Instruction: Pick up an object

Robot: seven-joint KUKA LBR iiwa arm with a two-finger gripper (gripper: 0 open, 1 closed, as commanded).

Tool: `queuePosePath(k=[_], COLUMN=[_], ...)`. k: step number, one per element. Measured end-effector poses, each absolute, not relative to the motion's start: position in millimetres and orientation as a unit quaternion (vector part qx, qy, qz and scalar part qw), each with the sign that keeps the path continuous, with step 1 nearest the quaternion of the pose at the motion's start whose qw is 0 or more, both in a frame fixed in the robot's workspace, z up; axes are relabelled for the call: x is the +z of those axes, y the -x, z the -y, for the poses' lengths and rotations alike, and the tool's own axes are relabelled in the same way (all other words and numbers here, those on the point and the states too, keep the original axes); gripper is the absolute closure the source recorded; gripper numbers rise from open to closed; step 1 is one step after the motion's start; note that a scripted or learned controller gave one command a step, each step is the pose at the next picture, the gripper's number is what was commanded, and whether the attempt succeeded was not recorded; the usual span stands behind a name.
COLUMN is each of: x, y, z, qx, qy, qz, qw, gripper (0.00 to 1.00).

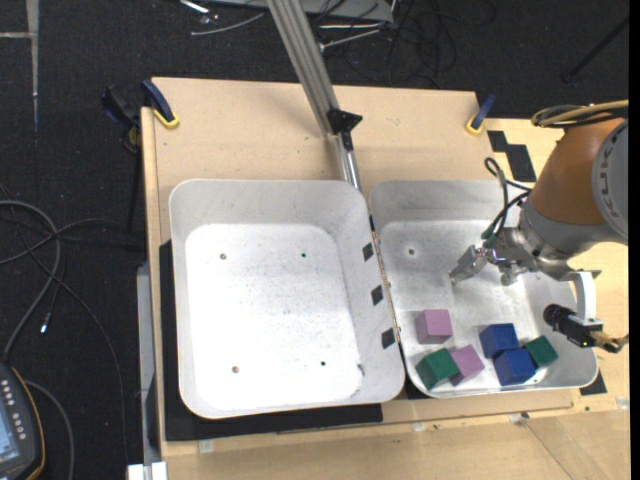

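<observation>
Jaws (482, 265) over right bin (430, 223), six blocks (434, 325) clustered nearby

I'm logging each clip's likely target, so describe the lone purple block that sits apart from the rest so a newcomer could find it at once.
Start at the right-hand white bin, under the gripper. Its blocks cluster along the near edge. The purple block is the one farthest from that edge, at the cluster's upper left with bare bin floor around it, whereas the other purple block is wedged against a green block.
</observation>
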State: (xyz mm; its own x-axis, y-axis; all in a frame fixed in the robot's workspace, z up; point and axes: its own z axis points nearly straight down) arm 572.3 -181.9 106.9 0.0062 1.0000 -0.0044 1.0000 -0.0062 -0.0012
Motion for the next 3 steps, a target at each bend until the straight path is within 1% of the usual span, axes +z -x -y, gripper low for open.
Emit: queuePosePath(k=[1, 2, 3], x=[95, 97, 204], y=[-512.1, -491.8, -499.8], z=[162, 173, 72], qx=[-0.0007, 0.0021, 0.0039], qy=[-0.708, -0.707, -0.703], qz=[-0.706, -0.707, -0.711], qw=[-0.001, 0.005, 0.002], gripper=[0.0, 0.0, 0.0])
